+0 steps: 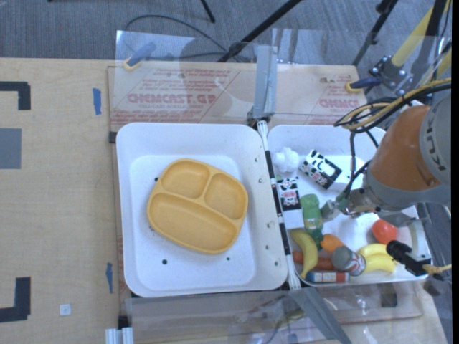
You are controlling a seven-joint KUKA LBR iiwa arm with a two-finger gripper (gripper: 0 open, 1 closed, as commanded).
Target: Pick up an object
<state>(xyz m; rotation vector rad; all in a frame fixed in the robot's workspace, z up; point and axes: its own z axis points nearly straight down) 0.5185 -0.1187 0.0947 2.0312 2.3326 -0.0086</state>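
The right bin (326, 133) holds several small objects. A green bottle (311, 213) lies near its left wall, with a yellow banana (304, 249) below it. An orange piece (330, 242) and a grey can (345, 258) sit at the front. A red tomato-like ball (384, 231) and a second yellow fruit (378, 259) lie at the front right. My gripper (342, 206) hangs low over the bin's middle, just right of the green bottle and above the orange piece. I see nothing held in it.
A white crumpled object (285, 160), a black-and-white box (320, 169) and a small black-and-white card (288, 193) lie at the back of the right bin. The left bin (136, 192) holds a yellow divided plate (197, 205). Clear panels stand behind both bins.
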